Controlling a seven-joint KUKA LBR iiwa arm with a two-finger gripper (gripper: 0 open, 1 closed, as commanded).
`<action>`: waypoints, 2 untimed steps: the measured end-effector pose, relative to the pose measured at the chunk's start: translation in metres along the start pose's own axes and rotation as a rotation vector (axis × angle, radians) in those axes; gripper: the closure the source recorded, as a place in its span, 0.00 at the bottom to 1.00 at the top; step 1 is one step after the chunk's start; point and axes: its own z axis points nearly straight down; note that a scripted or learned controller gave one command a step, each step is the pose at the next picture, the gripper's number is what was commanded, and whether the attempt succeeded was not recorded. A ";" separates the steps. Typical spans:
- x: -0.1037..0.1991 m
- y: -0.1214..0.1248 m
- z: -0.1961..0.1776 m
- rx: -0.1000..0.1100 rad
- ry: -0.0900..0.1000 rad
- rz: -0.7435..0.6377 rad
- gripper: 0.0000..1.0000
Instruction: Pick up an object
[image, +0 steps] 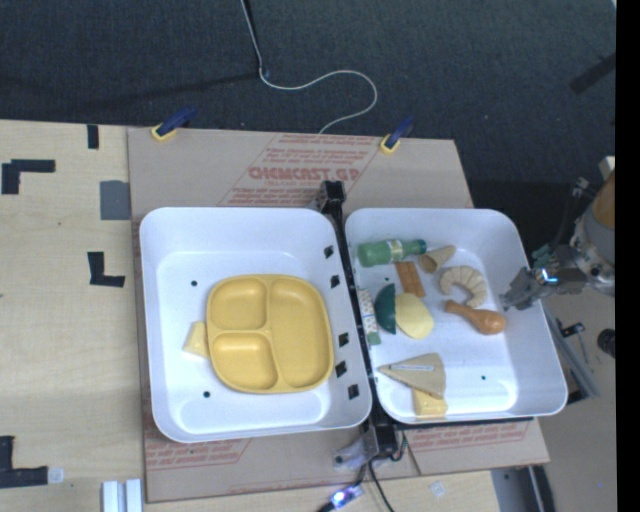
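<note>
Objects for picking lie crowded in the right bin (500, 400). Nearest the camera within that bin sit a tan wedge (418, 372) and a small yellow block (430, 403); farther in, a yellow lemon-like piece (415, 316), then a croissant shape (465, 283) with a brown drumstick shape (478, 318) just beside it, and a green bottle (392, 251) at the bin's far side. The gripper (527, 286) hovers at the bin's right wall, holding nothing; its opening I cannot tell. Judging from here, a descent could strike that wall, or nudge the closely packed croissant and drumstick apart without catching either.
</note>
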 end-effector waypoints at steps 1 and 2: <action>0.056 0.007 -0.010 0.000 0.002 -0.005 1.00; 0.111 0.005 -0.005 0.002 0.002 -0.005 1.00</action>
